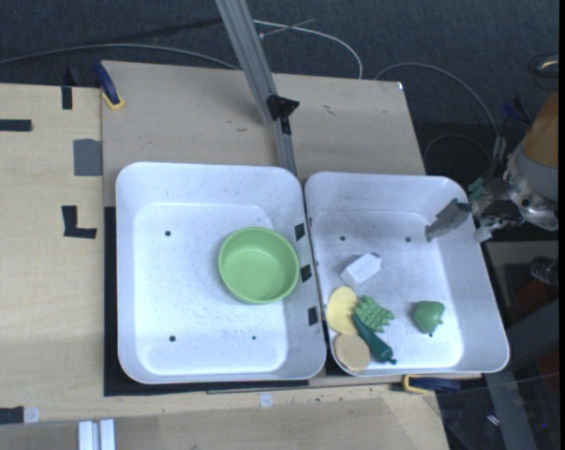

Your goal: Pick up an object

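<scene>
Hand (448, 218) hovers at the right bin's (479, 289) far edge, its opening unclear, nothing visibly held. Approach step, I judge: next, descend toward the white block (361, 269) below-left.

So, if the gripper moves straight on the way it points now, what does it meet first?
Probably the white block: the gripper points down-left across the right bin. Depth is unclear, so it may meet the bin floor first.

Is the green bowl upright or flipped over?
Upright. The green bowl in the left bin shows its open hollow and rim facing up.
</scene>
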Available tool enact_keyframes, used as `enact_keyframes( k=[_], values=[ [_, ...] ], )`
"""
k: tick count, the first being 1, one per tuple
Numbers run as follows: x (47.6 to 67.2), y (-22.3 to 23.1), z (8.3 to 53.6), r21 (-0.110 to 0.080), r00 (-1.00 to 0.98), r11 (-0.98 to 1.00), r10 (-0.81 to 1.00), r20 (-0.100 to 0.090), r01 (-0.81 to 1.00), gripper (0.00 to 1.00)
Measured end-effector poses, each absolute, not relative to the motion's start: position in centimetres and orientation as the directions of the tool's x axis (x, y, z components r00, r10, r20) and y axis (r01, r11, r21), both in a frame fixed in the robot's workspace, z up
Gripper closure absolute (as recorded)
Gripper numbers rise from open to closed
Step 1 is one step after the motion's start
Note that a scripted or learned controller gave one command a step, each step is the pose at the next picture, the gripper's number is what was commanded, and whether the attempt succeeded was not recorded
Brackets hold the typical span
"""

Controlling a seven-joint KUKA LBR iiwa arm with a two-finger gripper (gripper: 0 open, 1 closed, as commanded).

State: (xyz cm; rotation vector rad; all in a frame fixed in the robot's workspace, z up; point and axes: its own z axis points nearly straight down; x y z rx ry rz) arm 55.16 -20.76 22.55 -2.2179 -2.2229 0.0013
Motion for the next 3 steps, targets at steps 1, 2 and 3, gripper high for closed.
enact_keyframes(
  k=[1, 2, 3],
  values=[
    [55.2, -20.8, 22.5, -0.001, -0.002, 0.002, 1.000, 0.001, 1.000, 0.00],
    [55.8, -20.4, 17.9, -0.005, -0.003, 0.003, 1.000, 0.000, 1.000, 0.00],
    [56.1, -20.3, 11.5, -0.008, -0.001, 0.001, 1.000, 0.001, 1.000, 0.00]
  ],
)
